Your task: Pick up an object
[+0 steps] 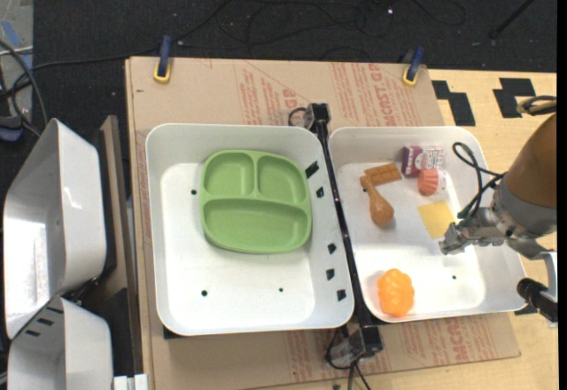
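Seemingly, gripper [454, 240] hung low just beside yellow block [435, 218]; its grip state was unreadable. Risk: descending off-centre, nudging the block toward the brown drumstick [380, 206].

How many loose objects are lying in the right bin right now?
5. A purple-and-white packet at the back, a pink piece just in front of it, a brown drumstick-like toy left of them, a yellow block by the gripper, an orange fruit at the front.

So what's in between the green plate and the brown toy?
In the camera view, the white walls where the two bins meet, topped by a black strip, run between the green plate and the brown toy. The rest is bare white bin floor.
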Robot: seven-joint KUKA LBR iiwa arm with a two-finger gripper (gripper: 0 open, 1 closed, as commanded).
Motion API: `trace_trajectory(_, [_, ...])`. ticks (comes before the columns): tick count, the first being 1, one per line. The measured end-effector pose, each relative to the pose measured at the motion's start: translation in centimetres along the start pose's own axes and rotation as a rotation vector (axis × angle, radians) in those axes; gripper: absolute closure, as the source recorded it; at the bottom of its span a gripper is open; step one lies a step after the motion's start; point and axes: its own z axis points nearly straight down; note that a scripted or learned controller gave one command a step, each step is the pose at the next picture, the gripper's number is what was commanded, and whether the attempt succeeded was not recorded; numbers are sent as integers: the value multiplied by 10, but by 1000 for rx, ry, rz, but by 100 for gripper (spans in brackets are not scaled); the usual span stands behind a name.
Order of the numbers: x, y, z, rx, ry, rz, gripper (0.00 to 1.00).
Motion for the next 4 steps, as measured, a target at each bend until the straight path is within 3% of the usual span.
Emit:
trace_trajectory(3, [-3,21,-159,-5,-3,-6,100])
trace_trajectory(4, [42,38,-143,2,1,-9,100])
